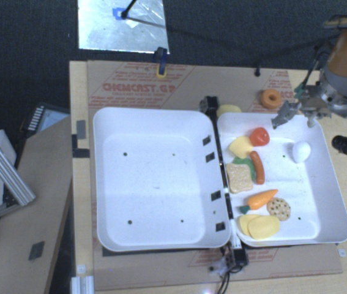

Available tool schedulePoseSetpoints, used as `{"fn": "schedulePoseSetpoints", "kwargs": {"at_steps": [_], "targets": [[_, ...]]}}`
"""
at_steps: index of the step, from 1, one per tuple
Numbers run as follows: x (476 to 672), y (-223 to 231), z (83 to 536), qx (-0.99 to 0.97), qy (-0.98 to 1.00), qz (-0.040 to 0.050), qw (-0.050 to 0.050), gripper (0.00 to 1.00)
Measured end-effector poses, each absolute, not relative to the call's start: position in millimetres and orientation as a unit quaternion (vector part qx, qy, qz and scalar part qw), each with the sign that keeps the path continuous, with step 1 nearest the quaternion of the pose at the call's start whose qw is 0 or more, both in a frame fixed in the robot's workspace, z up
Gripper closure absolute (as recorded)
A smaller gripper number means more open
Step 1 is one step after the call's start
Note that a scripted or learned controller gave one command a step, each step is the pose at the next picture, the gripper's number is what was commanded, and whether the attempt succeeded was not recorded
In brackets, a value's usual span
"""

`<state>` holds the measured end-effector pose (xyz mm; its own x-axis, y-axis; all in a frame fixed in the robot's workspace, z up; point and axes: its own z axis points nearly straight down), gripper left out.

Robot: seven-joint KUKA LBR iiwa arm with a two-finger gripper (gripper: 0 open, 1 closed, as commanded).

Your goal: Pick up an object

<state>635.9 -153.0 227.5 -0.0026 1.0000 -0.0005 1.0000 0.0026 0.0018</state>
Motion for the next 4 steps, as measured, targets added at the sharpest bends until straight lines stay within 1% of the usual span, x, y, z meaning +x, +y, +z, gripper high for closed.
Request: {"fn": "schedulePoseSetpoints", "kwargs": {"at_steps": [1,2,3,4], "targets": [[669.9,-96.3,128.2,0.704,0.710,0.0007,0.000,0.00],[670.1,-99.8,143.9,0.705,0.710,0.0018,0.002,1.00],[671.5,-51.8,335.9,0.704,0.710,0.0078,0.008,1.00],[656.3,-15.7,496.0,0.704,0.710,0.0081,0.008,1.00]]}}
